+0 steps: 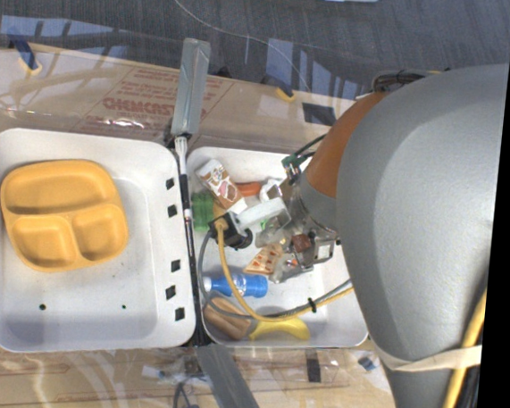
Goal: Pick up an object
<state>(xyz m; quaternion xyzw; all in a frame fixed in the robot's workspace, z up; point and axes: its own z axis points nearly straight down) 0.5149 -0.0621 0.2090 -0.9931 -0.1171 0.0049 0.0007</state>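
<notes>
The right bin (337,328) holds a jumble of small objects. A blue bottle (234,285) lies near its left wall, with a yellow curved piece (281,328) and a brown rounded object (226,320) at the front. A printed snack packet (217,182) and a green item (202,211) sit at the back left. An orange patterned packet (263,260) lies in the middle. My gripper (291,247) is low in this bin, right beside the patterned packet. The grey arm (416,205) with its orange band (331,161) hides the bin's right half.
A yellow divided tray (61,213) lies in the left bin (74,316), towards its back left. A yellow cable (222,267) loops across the right bin's objects. The bins' shared wall (184,237) runs just left of the pile.
</notes>
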